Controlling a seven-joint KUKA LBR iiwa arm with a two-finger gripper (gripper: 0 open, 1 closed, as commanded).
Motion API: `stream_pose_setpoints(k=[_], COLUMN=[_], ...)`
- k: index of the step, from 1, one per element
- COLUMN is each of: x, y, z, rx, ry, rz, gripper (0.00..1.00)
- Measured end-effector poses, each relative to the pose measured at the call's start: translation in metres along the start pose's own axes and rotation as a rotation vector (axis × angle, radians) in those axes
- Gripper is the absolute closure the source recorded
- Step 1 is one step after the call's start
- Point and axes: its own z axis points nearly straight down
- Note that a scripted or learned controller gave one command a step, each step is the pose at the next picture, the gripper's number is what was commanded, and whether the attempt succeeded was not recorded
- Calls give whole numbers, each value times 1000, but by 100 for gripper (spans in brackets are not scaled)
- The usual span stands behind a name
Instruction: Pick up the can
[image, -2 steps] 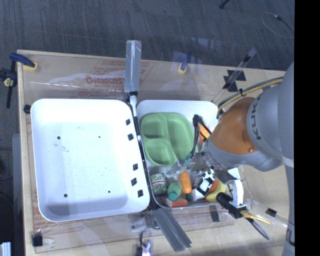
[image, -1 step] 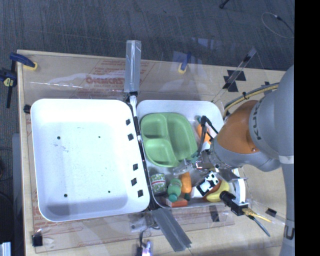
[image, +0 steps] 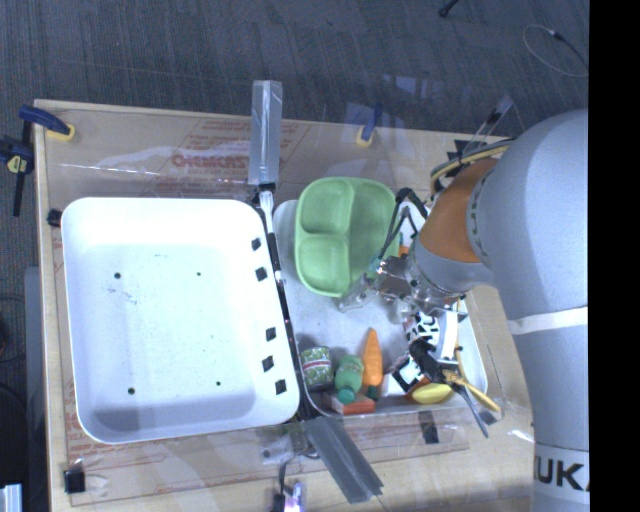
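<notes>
Where the right bin (image: 478, 362) meets the left bin (image: 160, 320), at the near corner: can (image: 317, 366), small, cylindrical, green printed label, standing against the bin wall. Just beside it, a green rounded toy (image: 349, 378); next along, an orange tapered carrot (image: 372, 358), smooth and plastic-looking. Farther right, a yellow banana (image: 432, 393) and a black-and-white patterned piece (image: 425, 325), crowded together. Filling the far half, a pale green divided tray (image: 335, 235), glossy, two-compartment, tilted on the rim. Gripper (image: 372, 287), metallic, low at the tray's near edge, well apart from the can; open or closed, impossible to tell. Orange band (image: 447, 222) above the wrist, grey arm behind.
</notes>
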Motion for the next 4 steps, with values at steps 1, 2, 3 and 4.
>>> stream_pose_setpoints(k=[1,2,3,4], x=[18,17,37,16], y=[43,39,90,10], z=[0,1,0,0], rx=[2,8,15,2], ry=[0,1,-5,1], rz=[45,118,245,485], gripper=[0,0,0,0])
